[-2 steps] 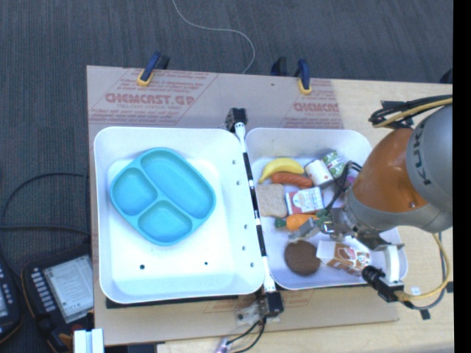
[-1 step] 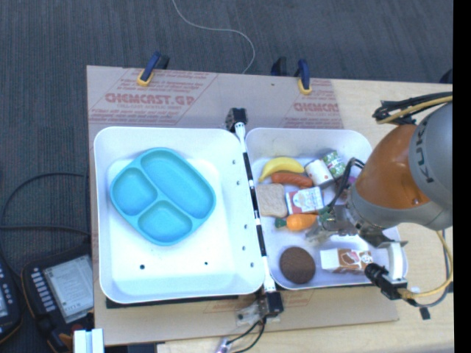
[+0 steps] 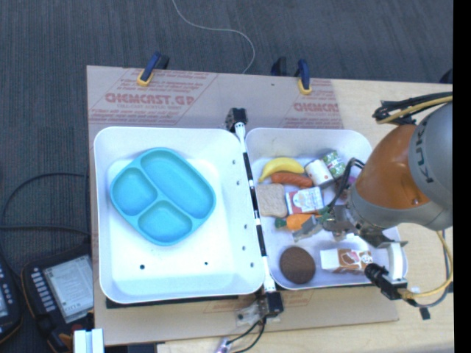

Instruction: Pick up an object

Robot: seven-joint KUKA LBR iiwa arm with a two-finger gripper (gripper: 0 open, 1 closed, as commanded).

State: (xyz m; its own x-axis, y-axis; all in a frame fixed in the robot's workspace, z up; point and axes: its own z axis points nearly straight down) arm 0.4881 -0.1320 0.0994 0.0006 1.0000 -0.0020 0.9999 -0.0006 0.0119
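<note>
Nearest in the right bin (image 3: 257, 219): a brown round cookie (image 3: 297, 264) and a small white packet (image 3: 346, 258). The claw (image 3: 329, 223) is lowered above them among an orange carrot (image 3: 297, 221), a bread slice (image 3: 271, 200) and a red-and-white packet (image 3: 307, 198); its finger state cannot be determined. A banana (image 3: 282, 168) lies farther back. The left bin (image 3: 110, 271) contains a blue divided plate (image 3: 162, 195).

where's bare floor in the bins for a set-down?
Left bin: bare along its near wall and right side, around the blue divided plate. Right bin is crowded: banana, bread slice, carrot, brown round, packets, with the gripper among them.
</note>
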